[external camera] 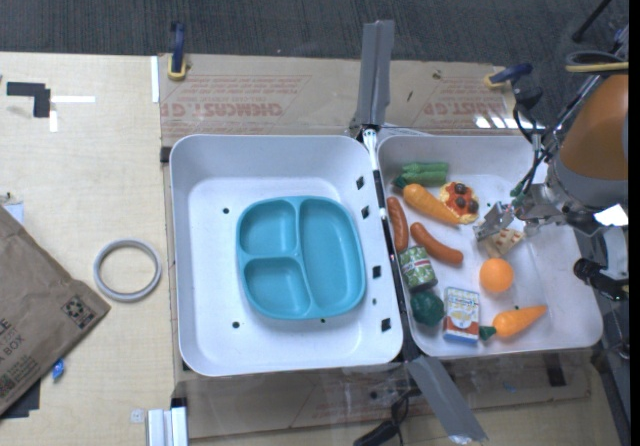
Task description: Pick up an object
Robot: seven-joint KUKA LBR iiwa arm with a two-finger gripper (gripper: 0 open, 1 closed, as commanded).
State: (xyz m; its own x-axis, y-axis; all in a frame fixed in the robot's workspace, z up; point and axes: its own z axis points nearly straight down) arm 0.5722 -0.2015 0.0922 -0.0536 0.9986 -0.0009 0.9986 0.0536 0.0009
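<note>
Grey jaws (492,225) hang low in the right bin (570,329), beside a small tan block (505,239); spread or pinching, I cannot tell. Next: close, then lift.

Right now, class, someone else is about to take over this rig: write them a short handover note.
End effector: low in the right bin, over a small tan block; grip state unclear.
Things: the orange ball, carrots, sausages, a small carton and greens lie in the right bin; a blue divided plate sits in the left bin.
Done: nothing visibly lifted.
Left: grasp one object and raise it.
</note>
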